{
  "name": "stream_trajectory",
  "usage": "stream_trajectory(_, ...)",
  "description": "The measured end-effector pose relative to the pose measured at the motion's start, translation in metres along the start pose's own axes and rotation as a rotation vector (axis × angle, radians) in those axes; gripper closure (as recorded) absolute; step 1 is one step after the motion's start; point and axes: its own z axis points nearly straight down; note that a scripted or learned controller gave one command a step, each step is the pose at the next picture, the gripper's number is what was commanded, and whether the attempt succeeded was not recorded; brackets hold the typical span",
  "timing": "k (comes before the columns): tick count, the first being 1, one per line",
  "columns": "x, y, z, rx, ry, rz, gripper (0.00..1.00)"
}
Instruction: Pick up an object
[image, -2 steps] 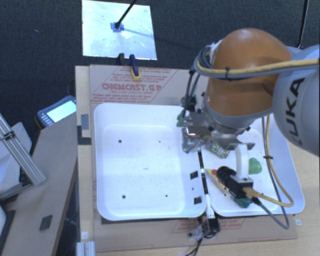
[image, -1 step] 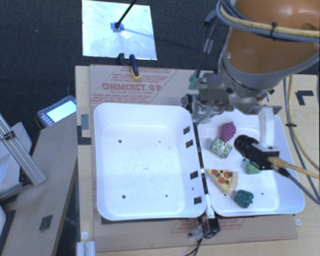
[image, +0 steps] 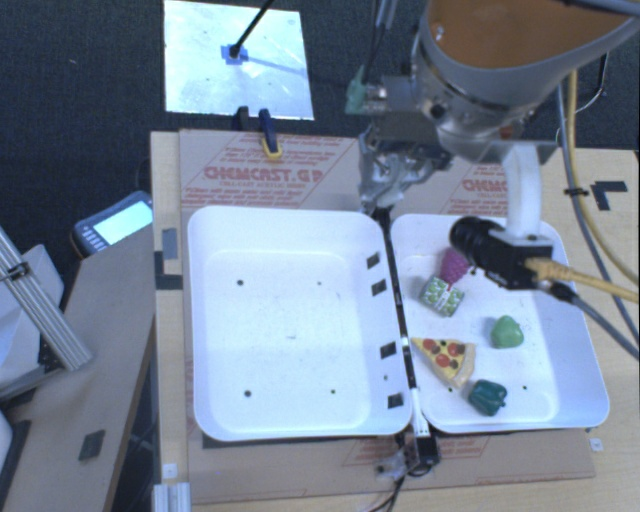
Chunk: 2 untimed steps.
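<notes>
Five small items lie in the right bin, all candidates for the pick:

- pizza slice toy, flat, near the divider between the bins, point toward the left.
- dark green pepper-like toy, just beside the slice, toward the front edge.
- light green rounded piece, standing clear of its neighbours.
- green-and-white patterned block, tilted.
- magenta piece, touching or nearly touching the block, partly covered by the black fitting on the arm.

Left bin: white, shallow, no items seen in it.

Gripper: above the back rim, at the seam where the two bins meet, well apart from every item. Whether its fingers are apart or together cannot be told; the tip is blurred against the cardboard sheet. Nothing is seen held.

Step in hand, by judgement: approach and selection, with no grasp yet made.

Handling notes:
- The light green piece looks the easiest target: isolated, rounded, room for fingers on either side.
- The pizza slice is low and flat; fingers would need to reach the bin floor and close across its narrow width, or they may skate over it.
- The block and magenta piece sit close together; closing there risks nudging one away or pinching both.
- Descend vertically, centred on the chosen item, keeping off the divider.
</notes>
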Motion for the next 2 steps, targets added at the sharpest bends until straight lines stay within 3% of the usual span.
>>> stream_trajectory(1,0.054,0.020,0.006,0.008,-0.004,0.001,1.00)
stream_trajectory(2,0.049,0.114,0.007,0.005,-0.005,0.011,1.00)
